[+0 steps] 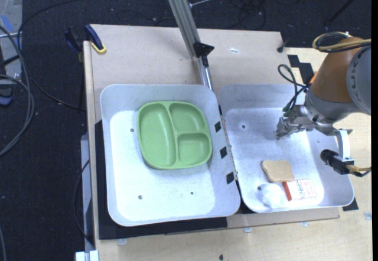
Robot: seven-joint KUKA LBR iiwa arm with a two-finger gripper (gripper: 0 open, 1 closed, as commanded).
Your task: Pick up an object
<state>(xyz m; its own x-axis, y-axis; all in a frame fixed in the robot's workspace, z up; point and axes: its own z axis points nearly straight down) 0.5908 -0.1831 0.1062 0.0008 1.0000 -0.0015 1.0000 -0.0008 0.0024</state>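
table (147,47): tan top, carried two white bins side by side
left bin (118,195): held a green divided plate (175,134), upper middle
right bin (248,118): held three small things near its front edge
arm (339,82): reached in from the right, orange band visible
gripper (283,130): low over right bin's middle, nothing seen between fingers; open or clenched, couldn't tell
tan slice (277,170): flat, below gripper, apart from it
red-and-white packet (301,190): just right of white wad
white wad (271,196): front edge, near slice
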